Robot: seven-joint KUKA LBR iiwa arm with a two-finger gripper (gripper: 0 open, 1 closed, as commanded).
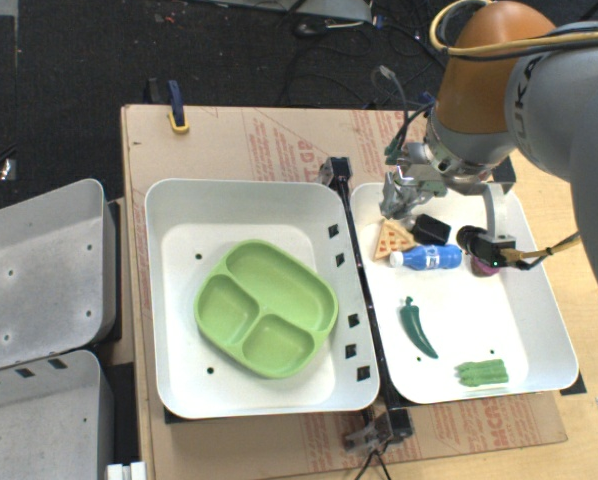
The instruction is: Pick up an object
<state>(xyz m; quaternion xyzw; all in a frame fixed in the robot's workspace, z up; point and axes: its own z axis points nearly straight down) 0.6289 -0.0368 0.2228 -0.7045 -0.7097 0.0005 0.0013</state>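
1. Your gripper (399, 200) hangs low in the right bin (539, 298), upper centre-right of frame; can't tell its state.
2. Nothing lifted yet; the grasp is still to do.
3. Nearest pick: pizza slice (390, 239), just below it.
4. Bottle (428, 258) and black block (431, 230) crowd that slice.
5. Pepper (416, 328) sits clear, lower down.
6. Green tray (266, 309) fills the left bin (179, 218).

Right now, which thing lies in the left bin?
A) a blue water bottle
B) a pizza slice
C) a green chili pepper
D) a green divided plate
D: the green divided plate lies alone in the left bin; the bottle, pepper and pizza slice are in the right bin.
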